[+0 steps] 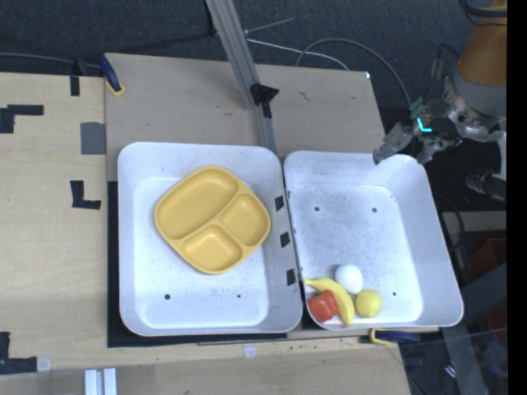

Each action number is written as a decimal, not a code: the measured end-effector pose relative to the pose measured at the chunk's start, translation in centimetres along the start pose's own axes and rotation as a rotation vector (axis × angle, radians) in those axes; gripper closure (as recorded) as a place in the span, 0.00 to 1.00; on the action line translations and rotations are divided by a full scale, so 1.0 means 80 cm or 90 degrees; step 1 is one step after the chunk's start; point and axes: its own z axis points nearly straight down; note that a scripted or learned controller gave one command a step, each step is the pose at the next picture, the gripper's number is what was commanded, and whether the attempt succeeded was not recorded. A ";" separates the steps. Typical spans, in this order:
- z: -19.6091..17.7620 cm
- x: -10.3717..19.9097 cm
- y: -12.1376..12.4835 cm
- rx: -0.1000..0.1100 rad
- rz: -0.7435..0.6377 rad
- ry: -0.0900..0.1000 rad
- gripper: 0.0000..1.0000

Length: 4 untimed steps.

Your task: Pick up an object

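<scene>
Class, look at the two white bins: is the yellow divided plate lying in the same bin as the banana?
No: the plate lies in the left bin, while the banana sits in the right bin.

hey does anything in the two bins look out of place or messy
Nothing is spilled or broken. The yellow tray sits skewed in the left bin. In the right bin, the banana, white ball, red item and yellow ball crowd the near corner. The gripper hovers by the far rim.
</scene>
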 end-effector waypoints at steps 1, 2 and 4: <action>0.073 0.009 -0.010 0.004 0.000 0.000 0.00; 0.145 0.022 -0.008 0.004 0.000 0.001 0.00; 0.207 0.019 -0.013 0.001 0.000 0.001 1.00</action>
